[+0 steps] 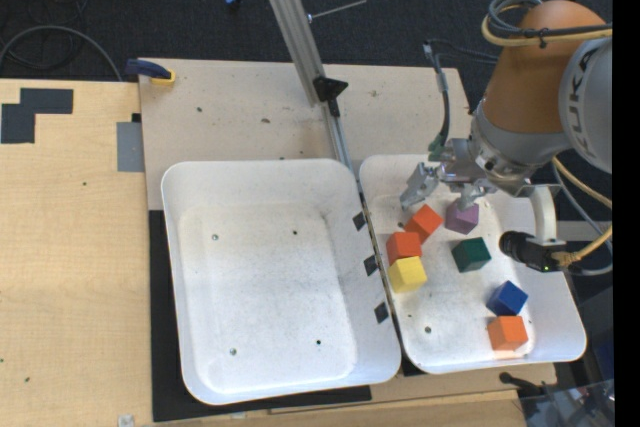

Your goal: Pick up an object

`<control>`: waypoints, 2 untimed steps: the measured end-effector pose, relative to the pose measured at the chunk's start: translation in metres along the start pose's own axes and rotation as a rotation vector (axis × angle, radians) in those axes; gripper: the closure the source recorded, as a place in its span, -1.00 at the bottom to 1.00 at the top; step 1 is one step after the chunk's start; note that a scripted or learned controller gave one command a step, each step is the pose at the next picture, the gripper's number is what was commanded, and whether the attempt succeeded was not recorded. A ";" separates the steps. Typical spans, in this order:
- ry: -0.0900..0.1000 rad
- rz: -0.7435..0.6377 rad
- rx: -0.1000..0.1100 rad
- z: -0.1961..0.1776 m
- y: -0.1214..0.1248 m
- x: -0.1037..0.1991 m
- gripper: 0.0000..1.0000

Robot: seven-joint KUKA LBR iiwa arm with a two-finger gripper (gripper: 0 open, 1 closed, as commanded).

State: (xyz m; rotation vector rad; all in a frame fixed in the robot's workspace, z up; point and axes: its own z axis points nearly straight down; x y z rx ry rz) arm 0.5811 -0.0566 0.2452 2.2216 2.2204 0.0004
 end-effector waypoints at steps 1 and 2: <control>0.000 -0.002 0.004 0.002 -0.001 0.001 -1.00; 0.000 -0.005 0.004 0.002 -0.001 0.001 -1.00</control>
